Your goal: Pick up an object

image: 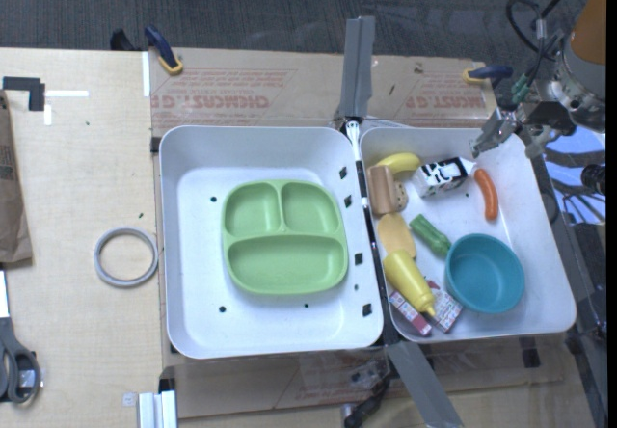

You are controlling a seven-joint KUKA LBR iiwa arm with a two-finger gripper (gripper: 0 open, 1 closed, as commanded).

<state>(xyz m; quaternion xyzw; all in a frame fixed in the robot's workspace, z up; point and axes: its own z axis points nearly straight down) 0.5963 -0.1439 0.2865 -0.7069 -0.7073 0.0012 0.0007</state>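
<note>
The scene is brightly and evenly lit from above, with no strong single source. Shadows are soft and short: a faint grey one lies inside the left bin [183, 224] along its near and left walls, and under the green divided plate [285, 236]. The white bin walls read slightly washed out, and a mild sheen sits on the blue bowl [485, 272]. Focus is fair but detail is soft throughout. The dark floor at the far edge is dim.
</note>
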